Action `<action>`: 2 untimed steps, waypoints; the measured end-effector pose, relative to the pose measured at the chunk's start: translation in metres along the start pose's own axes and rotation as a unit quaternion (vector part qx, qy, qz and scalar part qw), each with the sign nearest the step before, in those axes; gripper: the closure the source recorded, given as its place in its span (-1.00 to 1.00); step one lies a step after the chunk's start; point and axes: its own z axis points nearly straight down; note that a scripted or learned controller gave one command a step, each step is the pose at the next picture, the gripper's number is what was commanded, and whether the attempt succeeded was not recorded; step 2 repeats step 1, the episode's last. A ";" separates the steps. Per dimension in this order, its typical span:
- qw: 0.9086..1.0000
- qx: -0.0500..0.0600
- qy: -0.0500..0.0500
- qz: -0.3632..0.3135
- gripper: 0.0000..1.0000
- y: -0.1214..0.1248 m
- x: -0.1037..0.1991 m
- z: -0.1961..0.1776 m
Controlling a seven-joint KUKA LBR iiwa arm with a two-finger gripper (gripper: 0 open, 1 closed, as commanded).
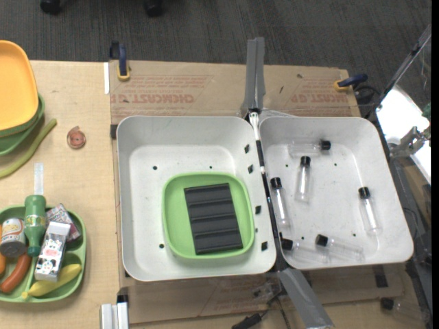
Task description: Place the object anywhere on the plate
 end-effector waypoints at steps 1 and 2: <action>1.000 0.000 0.000 0.009 -1.00 -0.030 -0.006 -0.132; 1.000 0.000 0.000 0.009 -1.00 -0.030 -0.006 -0.132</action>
